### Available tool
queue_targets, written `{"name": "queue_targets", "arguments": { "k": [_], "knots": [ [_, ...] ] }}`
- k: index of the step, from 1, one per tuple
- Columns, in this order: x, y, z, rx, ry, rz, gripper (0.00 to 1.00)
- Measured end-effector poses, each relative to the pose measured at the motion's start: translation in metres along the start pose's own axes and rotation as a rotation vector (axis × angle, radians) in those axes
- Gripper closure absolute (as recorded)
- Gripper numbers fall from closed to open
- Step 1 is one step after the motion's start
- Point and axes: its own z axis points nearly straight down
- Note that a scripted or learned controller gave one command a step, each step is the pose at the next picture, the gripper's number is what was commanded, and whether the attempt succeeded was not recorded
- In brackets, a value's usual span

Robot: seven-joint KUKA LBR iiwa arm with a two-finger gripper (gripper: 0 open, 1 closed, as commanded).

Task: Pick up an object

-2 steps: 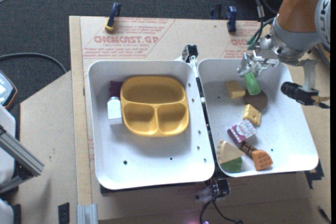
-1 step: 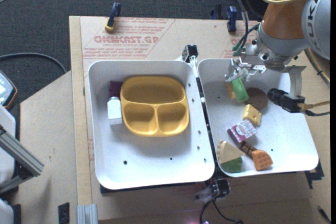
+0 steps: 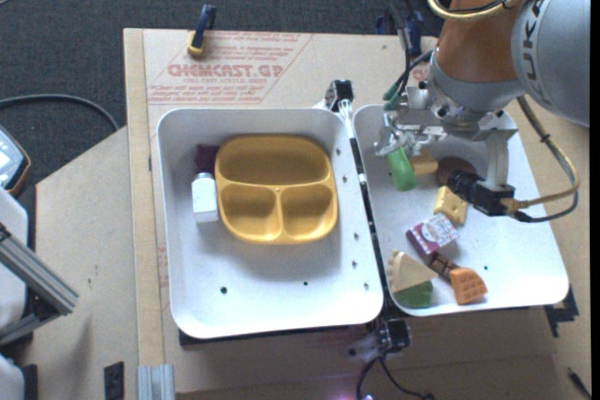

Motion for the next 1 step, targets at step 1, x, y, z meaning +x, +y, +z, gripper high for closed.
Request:
{"name": "queue_targets", "arguments": {
  "k": [1],
  "knots": [
    [0.0441,-0.0094,0.0038,0.001,-0.001,0.001,1.00]
  ]
}}
